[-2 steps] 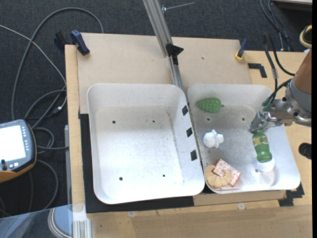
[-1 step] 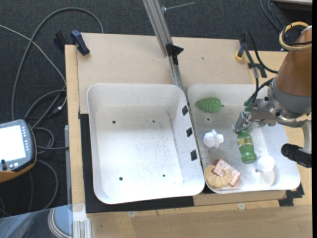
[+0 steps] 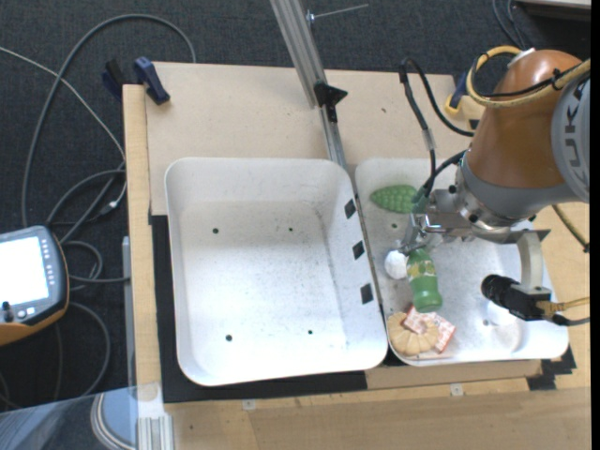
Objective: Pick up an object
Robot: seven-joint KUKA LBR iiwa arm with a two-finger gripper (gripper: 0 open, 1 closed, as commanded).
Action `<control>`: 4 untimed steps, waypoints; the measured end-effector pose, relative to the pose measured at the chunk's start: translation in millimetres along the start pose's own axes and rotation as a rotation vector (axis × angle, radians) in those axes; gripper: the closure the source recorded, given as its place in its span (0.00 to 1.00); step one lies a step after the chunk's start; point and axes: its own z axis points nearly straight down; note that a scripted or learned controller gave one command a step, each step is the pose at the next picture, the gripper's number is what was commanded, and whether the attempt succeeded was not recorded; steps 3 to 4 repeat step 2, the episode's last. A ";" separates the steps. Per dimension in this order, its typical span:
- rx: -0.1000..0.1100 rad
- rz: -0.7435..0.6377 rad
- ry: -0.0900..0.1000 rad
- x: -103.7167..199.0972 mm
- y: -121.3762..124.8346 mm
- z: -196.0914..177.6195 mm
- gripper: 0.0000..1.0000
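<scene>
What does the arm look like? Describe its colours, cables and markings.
The arm is a bulky, rounded body, orange-brown on top and grey below, with dark letters on the grey shell at the right. Black and yellow cables loop over it. The gripper is a small metallic assembly.

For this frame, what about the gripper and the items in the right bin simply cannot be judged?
- Gripper: in the camera view the arm's own wrist covers most of it, so the finger state and any contact with the green bottle are unreadable.
- Green leaf-shaped item: its right end is hidden behind the gripper.
- White ball: too small to identify.
- Right bin: its upper right part lies under the arm.
</scene>
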 end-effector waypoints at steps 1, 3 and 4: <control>0.001 0.001 -0.001 52.3 -6.3 11.6 1.00; -0.004 0.000 -0.001 108.0 -4.4 0.8 1.00; -0.004 0.000 -0.001 108.0 -4.4 0.8 1.00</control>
